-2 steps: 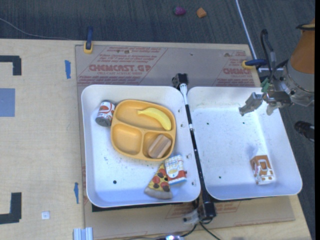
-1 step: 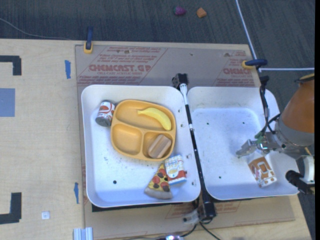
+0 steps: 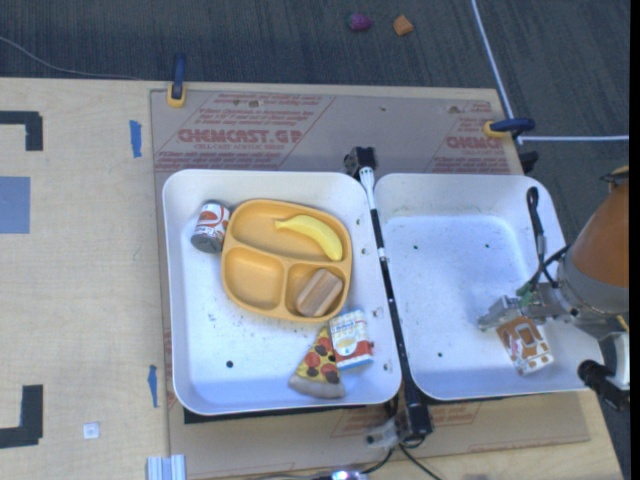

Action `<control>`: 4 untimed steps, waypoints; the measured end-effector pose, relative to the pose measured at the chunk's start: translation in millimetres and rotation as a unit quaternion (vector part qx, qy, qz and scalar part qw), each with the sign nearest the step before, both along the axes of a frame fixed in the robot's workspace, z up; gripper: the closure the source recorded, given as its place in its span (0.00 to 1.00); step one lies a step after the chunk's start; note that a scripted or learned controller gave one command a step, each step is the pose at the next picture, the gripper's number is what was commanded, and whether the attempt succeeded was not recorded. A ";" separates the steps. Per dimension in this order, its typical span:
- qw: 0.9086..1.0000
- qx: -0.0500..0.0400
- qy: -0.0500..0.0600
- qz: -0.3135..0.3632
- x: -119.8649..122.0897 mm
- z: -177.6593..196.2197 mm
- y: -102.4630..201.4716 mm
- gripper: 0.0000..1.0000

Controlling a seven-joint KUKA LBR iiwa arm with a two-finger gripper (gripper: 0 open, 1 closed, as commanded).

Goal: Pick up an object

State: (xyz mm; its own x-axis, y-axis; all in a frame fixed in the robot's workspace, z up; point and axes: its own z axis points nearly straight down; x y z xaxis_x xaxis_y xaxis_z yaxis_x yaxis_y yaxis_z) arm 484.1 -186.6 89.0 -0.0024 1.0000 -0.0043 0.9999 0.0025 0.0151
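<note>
Far to the gripper's left, in the left bin (image 3: 190,298), a small can (image 3: 209,226) lies tipped against a yellow tray (image 3: 250,278). The tray holds a banana (image 3: 312,234) in its top section and a brownish sandwich (image 3: 319,292) in its lower right section. Just below the tray sit a little carton (image 3: 349,337) and a pizza slice (image 3: 318,367), touching each other.

Moving right, across the divider, the right bin (image 3: 440,268) is mostly bare white. The gripper (image 3: 518,312) reaches in from the right edge, low over that bin's lower right part, with the arm's orange band behind it. Directly under and just below its tip lies a small packet (image 3: 529,346), orange and white with printed markings, flat on the bin floor. Its long axis runs diagonally, from upper left near the fingers to lower right toward the bin's corner.

Whether the fingers are spread or closed cannot be made out; cables and metal parts crowd the tip. The packet seems to touch or sit right beside the tip, but nothing shows it clamped between the fingers. It is by far the nearest thing to grasp.
</note>
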 end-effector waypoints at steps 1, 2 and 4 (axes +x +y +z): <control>1.000 -0.004 -0.003 -0.002 0.8 11.1 -3.8 1.00; 1.000 0.002 0.006 0.000 70.0 54.6 56.3 1.00; 1.000 0.003 0.008 -0.001 -4.1 95.6 169.5 1.00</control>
